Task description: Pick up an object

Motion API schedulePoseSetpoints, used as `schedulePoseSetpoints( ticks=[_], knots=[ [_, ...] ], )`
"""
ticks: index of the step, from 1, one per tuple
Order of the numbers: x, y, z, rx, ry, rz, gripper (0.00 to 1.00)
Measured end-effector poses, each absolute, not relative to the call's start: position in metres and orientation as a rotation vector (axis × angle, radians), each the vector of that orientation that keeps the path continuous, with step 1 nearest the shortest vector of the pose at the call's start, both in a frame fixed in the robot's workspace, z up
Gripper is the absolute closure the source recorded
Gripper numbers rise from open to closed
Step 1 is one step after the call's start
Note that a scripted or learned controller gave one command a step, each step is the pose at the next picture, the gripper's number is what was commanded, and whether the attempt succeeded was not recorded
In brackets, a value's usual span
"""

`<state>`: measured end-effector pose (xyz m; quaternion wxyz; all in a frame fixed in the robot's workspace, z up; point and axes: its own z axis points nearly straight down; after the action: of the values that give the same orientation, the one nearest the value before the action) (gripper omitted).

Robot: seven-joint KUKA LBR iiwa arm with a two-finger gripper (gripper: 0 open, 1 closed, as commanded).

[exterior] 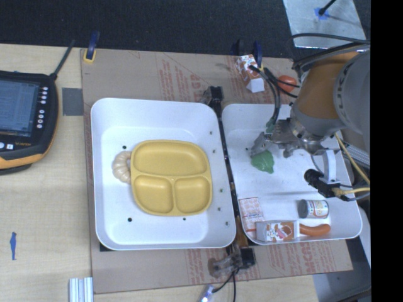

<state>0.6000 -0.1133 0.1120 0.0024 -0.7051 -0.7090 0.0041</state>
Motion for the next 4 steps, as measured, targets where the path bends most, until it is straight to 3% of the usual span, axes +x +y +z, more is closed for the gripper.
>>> schedulePoseSetpoints(
  ticks=[2, 3, 4],
  knots=[
    [0.62, -0.11, 0.092, -2.217, -2.225, 0.002, 0.0],
    [0.61, -0.095, 0.092, -2.211, -2.226, 0.006, 0.0],
    [0.639, -0.125, 0.092, -2.217, -2.223, 0.003, 0.0]
  ],
)
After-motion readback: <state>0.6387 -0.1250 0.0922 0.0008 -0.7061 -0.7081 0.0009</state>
